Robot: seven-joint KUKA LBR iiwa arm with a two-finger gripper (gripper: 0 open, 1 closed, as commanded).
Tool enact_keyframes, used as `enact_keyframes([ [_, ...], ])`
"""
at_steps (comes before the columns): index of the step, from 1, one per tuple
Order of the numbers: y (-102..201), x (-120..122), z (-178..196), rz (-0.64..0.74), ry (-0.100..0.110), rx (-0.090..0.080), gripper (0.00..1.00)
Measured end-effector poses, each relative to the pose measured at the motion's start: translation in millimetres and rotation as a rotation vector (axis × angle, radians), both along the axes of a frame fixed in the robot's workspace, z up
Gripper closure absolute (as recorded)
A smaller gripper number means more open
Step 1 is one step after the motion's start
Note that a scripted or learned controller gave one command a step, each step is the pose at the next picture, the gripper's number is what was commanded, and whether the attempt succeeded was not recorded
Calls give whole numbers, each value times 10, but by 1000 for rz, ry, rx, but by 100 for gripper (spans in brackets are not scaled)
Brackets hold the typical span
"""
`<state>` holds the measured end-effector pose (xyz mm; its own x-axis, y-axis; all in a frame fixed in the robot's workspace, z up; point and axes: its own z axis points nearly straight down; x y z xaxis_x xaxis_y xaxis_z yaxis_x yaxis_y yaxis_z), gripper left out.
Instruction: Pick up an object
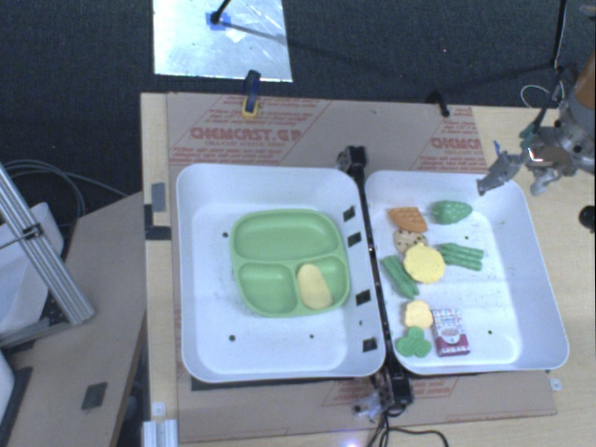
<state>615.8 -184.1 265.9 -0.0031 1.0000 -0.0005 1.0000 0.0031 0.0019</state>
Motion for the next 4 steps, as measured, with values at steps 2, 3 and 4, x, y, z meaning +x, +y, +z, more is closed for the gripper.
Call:
enact_keyframes([
  [2,286,-553,289,-5,8,2,0],
  [3,151,209,467,3,-7,-3,0],
  [4,557,551,685,6,-6,0,0],
])
